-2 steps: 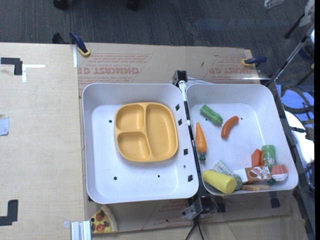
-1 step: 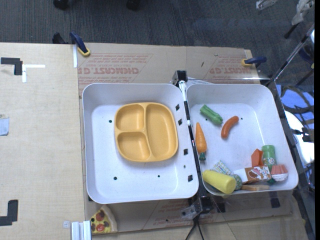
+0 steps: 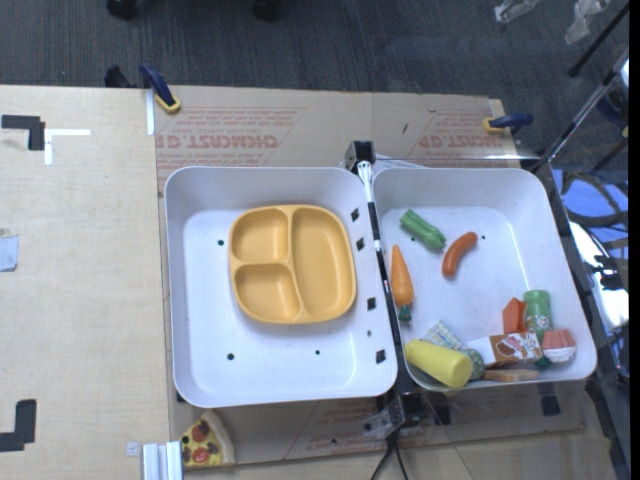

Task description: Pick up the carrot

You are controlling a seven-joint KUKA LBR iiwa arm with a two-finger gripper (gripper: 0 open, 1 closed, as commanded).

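Whether my jaws are spread or pressed together, I cannot tell from the camera view.

Two white bins sit side by side on a cardboard sheet (image 3: pixel 300 128) on the bench, their inner walls touching. The left bin (image 3: pixel 190 298) holds a single yellow divided plate (image 3: pixel 293 264) with three compartments, all of them bare. It lies near the middle of the bin floor, closer to the far wall than to the near one.

The right bin (image 3: pixel 540 208) holds everything else. The carrot (image 3: pixel 401 280) lies flat just beside this bin's left wall, about halfway along it, with its orange tip toward the far edge and its green stub toward the near edge. Nothing touches it. A green vegetable (image 3: pixel 422 229) lies near it toward the far edge, and a red-orange sausage (image 3: pixel 459 252) lies just right of that, tilted. At the near left corner rests a yellow cylinder (image 3: pixel 438 363). Toward the near right corner, a green bottle (image 3: pixel 537 310), an orange carton (image 3: pixel 513 315) and several printed packets (image 3: pixel 520 348) crowd together against the near wall.

Outside the bins, a toy pizza slice (image 3: pixel 203 443) lies on the cardboard by the left bin's near left corner.
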